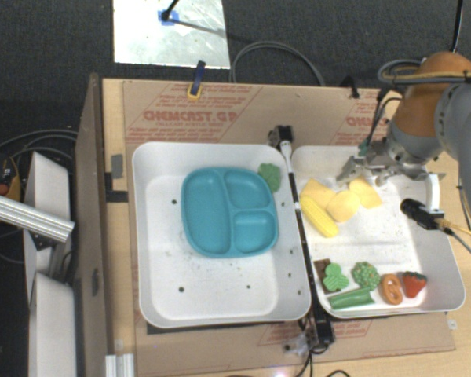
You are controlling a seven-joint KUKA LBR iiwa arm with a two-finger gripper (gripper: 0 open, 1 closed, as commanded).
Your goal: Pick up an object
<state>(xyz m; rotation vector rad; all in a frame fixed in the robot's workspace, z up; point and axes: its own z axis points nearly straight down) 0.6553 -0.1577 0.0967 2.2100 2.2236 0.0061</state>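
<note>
Nearest candidates: a cluster of pale yellow plastic toy food pieces [337, 205] in the upper-left part of the right white bin [436, 277], touching each other, one a ridged corn-cob shape [318, 218] lying along the bin's left wall. We'd judge them light, stiff, hollow plastic with smooth rounded faces, so slippery under a pinch; not fragile. Best hold is probably across the narrow width of the outermost piece, near its middle, since the packed neighbours leave little finger room.

The gripper [366, 166] sits just above and right of the cluster, close to the top yellow piece. We can't tell finger state; nothing visibly held.

Along the same bin's front edge: green toy vegetables [352, 283], an orange piece [391, 288], a red strawberry-like piece [414, 283].

Left white bin [161, 289] holds a blue sectioned plastic plate [229, 212], with a small green leafy toy [270, 176] at its upper right corner.
</note>
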